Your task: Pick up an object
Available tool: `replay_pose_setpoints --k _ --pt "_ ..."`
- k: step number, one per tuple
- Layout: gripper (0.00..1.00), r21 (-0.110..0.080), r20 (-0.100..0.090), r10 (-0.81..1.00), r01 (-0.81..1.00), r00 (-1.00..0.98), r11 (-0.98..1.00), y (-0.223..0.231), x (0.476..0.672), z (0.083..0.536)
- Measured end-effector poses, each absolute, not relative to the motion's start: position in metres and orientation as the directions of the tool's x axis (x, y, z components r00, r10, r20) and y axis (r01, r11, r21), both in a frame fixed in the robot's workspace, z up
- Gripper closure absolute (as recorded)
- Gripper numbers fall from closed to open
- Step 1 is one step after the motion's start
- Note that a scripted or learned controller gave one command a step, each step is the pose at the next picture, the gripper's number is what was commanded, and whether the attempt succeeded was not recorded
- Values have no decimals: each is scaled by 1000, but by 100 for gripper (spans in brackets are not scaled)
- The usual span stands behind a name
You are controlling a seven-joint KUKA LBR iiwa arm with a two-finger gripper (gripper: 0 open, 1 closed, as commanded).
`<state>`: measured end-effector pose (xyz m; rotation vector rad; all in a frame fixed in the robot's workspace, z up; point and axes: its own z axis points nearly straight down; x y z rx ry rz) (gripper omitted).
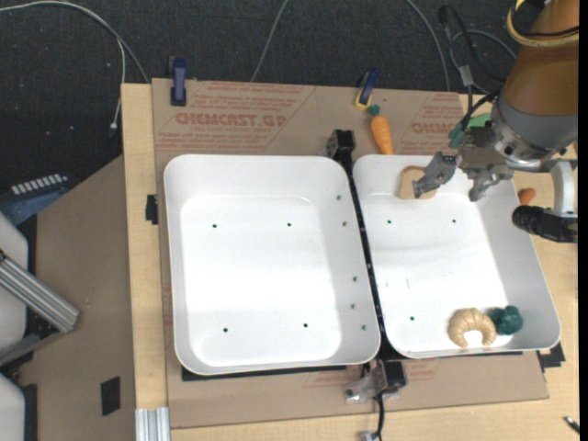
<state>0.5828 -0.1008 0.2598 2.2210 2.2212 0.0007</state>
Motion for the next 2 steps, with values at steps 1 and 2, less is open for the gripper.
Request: replay_pose_setpoints --k 1,2 --pt "0 -1 0 1000 1000 3 -3 -121 504 246" --pt "0 1 0 1000 1000 0 0 -119 505 246"
